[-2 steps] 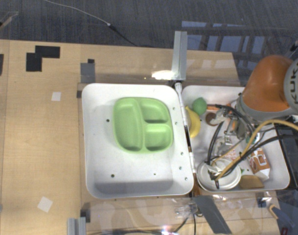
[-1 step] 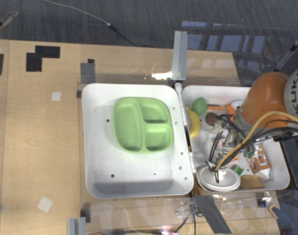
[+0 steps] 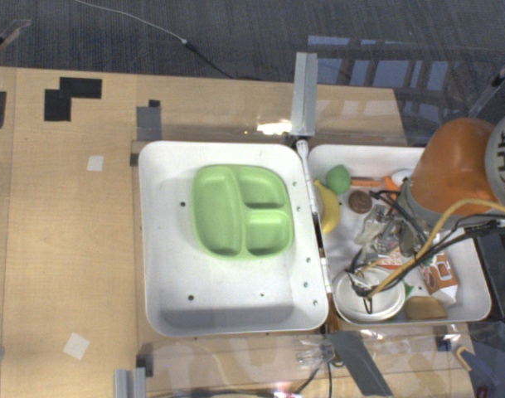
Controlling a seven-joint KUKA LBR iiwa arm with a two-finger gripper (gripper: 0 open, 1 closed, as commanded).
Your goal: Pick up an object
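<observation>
The right bin (image 3: 481,301) is full of small things. A green ball (image 3: 338,177) sits near its top left corner, and a yellow banana (image 3: 327,206) lies just below the ball, along the bin's left wall. A brown round thing (image 3: 361,201) is just to the right of the banana. At the bottom of the bin sits a white bowl (image 3: 370,299), and beside it on the right lies a tan lump (image 3: 424,308). A brown and white packet (image 3: 440,274) is above the lump, near the right wall.

The end effector (image 3: 385,232) hangs over the middle of this bin, in among the things. It is a tangle of clear and shiny parts — I cannot tell if it is released or clenched, or if it has anything. Yellow and black cables (image 3: 418,259) loop down from it and cross over the bowl.

The arm (image 3: 458,168) comes in from the right, with its big orange band above the bin's top right part.

The left bin (image 3: 162,247) sits just beside the right one. In it lies a green tray (image 3: 240,211) with three parts — it rests flat, near the middle. Both bins sit on a light wood surface (image 3: 61,247).
</observation>
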